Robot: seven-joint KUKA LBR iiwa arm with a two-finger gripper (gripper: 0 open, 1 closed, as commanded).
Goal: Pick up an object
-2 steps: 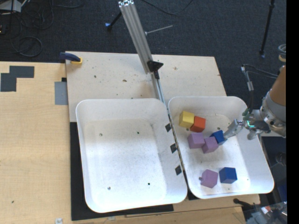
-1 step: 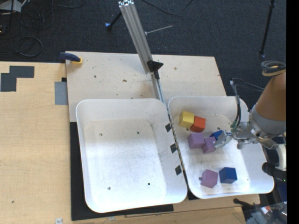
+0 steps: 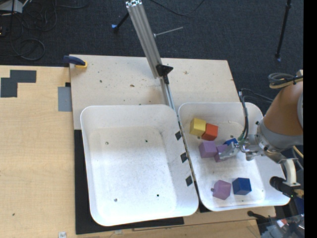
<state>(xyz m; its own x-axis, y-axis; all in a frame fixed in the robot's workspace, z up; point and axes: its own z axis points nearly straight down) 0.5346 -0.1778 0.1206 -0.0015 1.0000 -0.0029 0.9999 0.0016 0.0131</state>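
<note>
The gripper (image 3: 224, 152) is seen low in the right bin (image 3: 252, 110), reached in from the right, its tip right against the purple block (image 3: 208, 148) near the bin's middle. Whether its grip is apart or together cannot be told: the metal parts blur into one another, and no block is seen clamped in it. The step in hand is judged to be the approach to a grasp, with the purple block as the likely target.

Just behind that block a yellow block (image 3: 198, 127) and an orange block (image 3: 211, 131) are set touching each other. Toward the near edge a second purple block (image 3: 221, 189) and a blue block (image 3: 241, 186) lie side by side, well apart from the gripper. The left bin (image 3: 99, 118) holds no blocks.

For the next move, the block must be straddled squarely and closed on before any lift; a push from the tip alone is likely to shove it toward the yellow and orange pair.
</note>
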